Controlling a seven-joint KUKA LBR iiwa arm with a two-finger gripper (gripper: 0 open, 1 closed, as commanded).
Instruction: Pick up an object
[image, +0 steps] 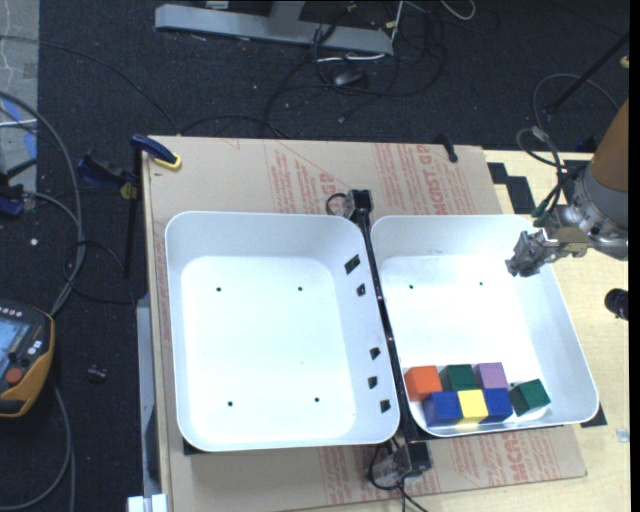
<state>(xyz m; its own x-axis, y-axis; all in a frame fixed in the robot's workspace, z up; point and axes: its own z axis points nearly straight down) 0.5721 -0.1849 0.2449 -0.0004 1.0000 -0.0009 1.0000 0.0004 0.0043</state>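
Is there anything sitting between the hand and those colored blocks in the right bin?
Nothing visible. The hand is over the far right edge of the right bin, and the blocks are clustered at its near edge. Between them shows bare white bin floor.

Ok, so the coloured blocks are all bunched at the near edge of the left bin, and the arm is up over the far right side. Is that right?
Not quite: the camera view shows the coloured blocks bunched at the near edge of the right bin, not the left bin. The rest holds: the arm is over the far right side, well away from the blocks.
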